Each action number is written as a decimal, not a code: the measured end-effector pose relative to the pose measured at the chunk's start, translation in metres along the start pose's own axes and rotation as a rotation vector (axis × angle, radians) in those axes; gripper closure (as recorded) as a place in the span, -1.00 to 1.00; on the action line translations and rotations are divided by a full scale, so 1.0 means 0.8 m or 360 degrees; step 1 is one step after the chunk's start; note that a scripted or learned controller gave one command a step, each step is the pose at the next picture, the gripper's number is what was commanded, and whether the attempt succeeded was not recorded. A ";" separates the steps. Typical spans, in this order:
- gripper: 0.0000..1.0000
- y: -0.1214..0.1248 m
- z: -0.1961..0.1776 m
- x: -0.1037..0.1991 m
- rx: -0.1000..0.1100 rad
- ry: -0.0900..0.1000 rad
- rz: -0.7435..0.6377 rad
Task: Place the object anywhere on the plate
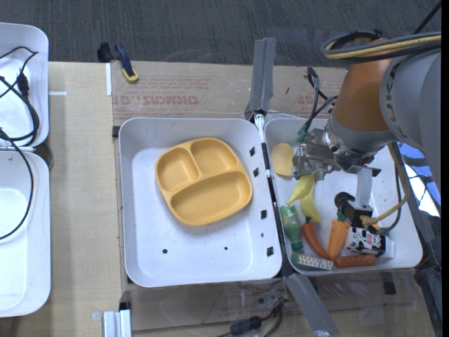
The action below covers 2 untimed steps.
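- Jaws (306,176) sit low in the right bin, right over the yellow banana (303,192); from my seat I cannot tell whether they grip it or stand apart.
- Left bin (140,258) holds the yellow plate (203,181), three compartments, nothing on it.
- Right bin (407,251) carries the banana near its left wall, a pale round fruit (281,159) above it, a green bottle (291,225) and orange carrots (337,237) below.
- Grey arm (393,83) with orange band reaches in over the worktop (77,118).

Grey arm (414,83), orange wrist band (361,97), black and yellow cables (372,42)
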<state>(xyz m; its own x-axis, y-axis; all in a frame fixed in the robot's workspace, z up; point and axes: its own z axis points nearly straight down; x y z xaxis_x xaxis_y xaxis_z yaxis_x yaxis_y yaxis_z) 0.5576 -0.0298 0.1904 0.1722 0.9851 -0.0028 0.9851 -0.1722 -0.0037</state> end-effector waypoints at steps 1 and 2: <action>1.00 0.074 -0.010 0.094 -0.0003 0.0000 -0.0213; 1.00 0.028 -0.001 0.105 -0.0003 0.0001 -0.0874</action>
<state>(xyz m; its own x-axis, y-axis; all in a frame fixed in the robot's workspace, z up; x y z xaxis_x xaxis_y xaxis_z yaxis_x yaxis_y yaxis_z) 0.5940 0.0494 0.1907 -0.3672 0.9301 -0.0004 0.9301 0.3672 -0.0027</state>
